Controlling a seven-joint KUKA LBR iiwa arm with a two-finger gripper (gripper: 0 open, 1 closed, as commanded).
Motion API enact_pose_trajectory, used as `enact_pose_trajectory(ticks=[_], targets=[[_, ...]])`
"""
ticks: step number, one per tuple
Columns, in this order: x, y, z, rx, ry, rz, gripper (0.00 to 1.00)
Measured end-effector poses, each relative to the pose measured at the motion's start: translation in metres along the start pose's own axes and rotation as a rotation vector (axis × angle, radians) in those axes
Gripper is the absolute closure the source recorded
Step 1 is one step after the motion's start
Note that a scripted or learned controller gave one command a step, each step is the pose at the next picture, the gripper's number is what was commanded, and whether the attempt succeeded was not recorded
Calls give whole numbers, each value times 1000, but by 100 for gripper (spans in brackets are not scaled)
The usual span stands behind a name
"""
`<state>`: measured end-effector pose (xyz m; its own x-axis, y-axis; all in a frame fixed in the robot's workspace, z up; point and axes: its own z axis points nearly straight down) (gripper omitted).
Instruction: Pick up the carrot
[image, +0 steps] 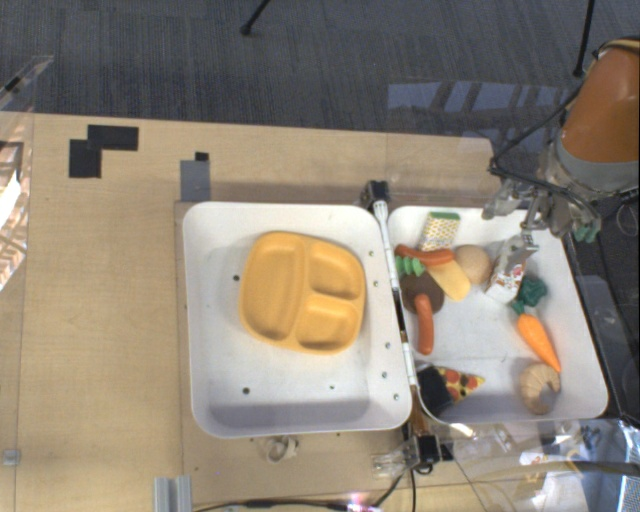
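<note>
The carrot (539, 342) lies in the right bin (575, 400) near its right wall. It is orange, its tip points toward the bin's front, and its green leafy top (531, 292) points toward the back. My gripper (508, 270) hangs from the grey wrist at the bin's back right, just left of and behind the green top. Nothing can be seen held in it. The arm's orange band (604, 100) rises above it at the upper right.
A yellow divided plate (303, 292) sits in the left bin (220, 400). The right bin also holds two red sausages (425, 324), a beige bun (473, 264), a yellow piece (451, 282), a pizza slice (458, 382), a tan lump (540, 386) and a speckled pack (438, 231).
</note>
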<state>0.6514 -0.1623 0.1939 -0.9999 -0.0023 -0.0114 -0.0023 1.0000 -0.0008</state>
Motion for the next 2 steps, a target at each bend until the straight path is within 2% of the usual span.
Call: enact_pose_trajectory(ticks=[1,2], targets=[[35,-25,88,4,-13,53,0],[111,-2,93,8,-32,43,0]])
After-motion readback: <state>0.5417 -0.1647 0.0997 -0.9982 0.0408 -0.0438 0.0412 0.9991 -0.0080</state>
